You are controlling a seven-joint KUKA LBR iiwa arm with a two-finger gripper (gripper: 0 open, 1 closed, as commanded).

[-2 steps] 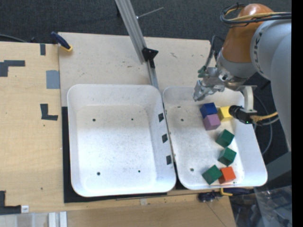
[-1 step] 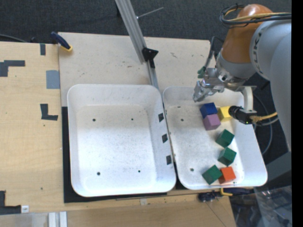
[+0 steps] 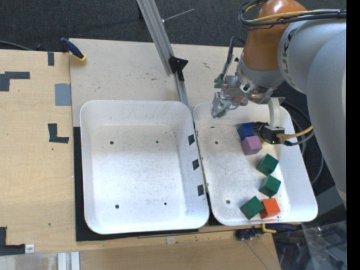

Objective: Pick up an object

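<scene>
The right bin [image 3: 225, 162] holds several small blocks: a blue one [image 3: 246, 130], a purple one [image 3: 251, 145], three green ones [image 3: 268, 164] [image 3: 270, 185] [image 3: 252, 207] and an orange one [image 3: 271, 207]. My gripper [image 3: 220, 108] hangs over the bin's far left corner, left of the blue block and apart from every block. I see nothing between its fingers.
The left bin [image 3: 93, 151] sits beside the right one, sharing a middle wall. A slanted metal rail [image 3: 160, 35] runs from the top down to the bins' far edge. A blue and yellow tool [image 3: 73, 48] lies on the bench at the far left.
</scene>
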